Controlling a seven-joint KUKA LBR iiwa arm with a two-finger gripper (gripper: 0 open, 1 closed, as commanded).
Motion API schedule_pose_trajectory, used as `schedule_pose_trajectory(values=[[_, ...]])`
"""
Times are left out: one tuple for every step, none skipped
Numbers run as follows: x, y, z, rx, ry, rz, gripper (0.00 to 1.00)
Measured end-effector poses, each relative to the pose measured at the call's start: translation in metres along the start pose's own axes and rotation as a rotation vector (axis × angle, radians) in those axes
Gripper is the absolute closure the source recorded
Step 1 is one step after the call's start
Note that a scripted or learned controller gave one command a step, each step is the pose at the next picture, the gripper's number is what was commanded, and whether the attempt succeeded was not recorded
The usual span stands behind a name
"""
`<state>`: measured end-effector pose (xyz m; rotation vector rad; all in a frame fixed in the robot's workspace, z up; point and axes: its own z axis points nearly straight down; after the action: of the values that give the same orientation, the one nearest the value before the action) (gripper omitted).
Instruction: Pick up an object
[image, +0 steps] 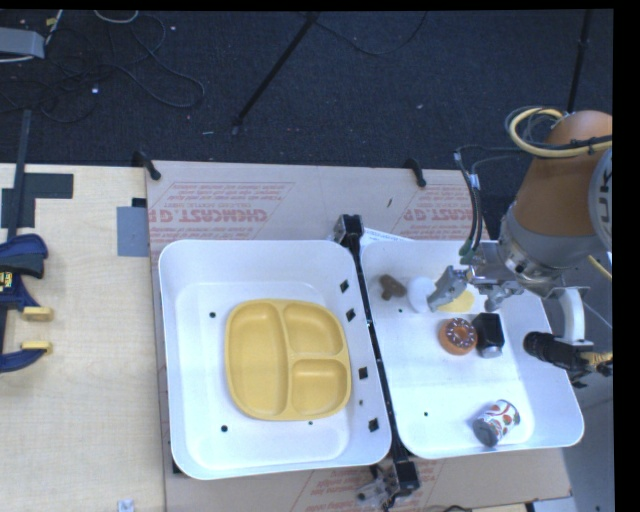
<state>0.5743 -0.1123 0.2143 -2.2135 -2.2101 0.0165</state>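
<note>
Bench: pale wood (80, 420) at the left, with a sheet of printed cardboard (250, 205) under both bins; dark floor with loose cables (150, 60) beyond, at 12 o'clock
Can: a small crushed can (496, 421) with red and white print lies on its side at 5 o'clock in the right bin (440, 420), nearest the front edge; well apart from everything else there
Left bin: a shallow white bin (190, 300) touching the right one along a black-clipped seam; a yellow divided plate (288, 358) with three sections lies flat in its middle
Doughnut: a round brown toy doughnut (459, 336) with sprinkles lies near the centre of the right bin; a small black block (489, 334) sits just beside it at 3 o'clock
Yellow piece: a small pale yellow object (461, 299) at 12 o'clock from the doughnut, touching or partly under the tool; what it is cannot be told
Brown lump: a small brown object (392, 288) at 10 o'clock in the right bin, near the seam
Gripper: the gripper (447, 290) hangs low over the far part of the right bin, just beside the yellow piece; whether its fingers are apart or closed cannot be told, and no object is seen between them
Arm: grey with an orange band (560, 190), coming in at 2 o'clock
Clamp: a blue clamp (20, 300) at 9 o'clock on the wood
</note>
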Motion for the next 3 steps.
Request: schedule_pose_trajectory(values=[[0.0,0.002,-0.008,-0.013,-0.001,-0.002,0.0],[0.007,0.002,0.037,-0.01,-0.001,-0.001,0.0],[0.008,0.001,0.081,-0.01,-0.001,-0.001,0.0]])
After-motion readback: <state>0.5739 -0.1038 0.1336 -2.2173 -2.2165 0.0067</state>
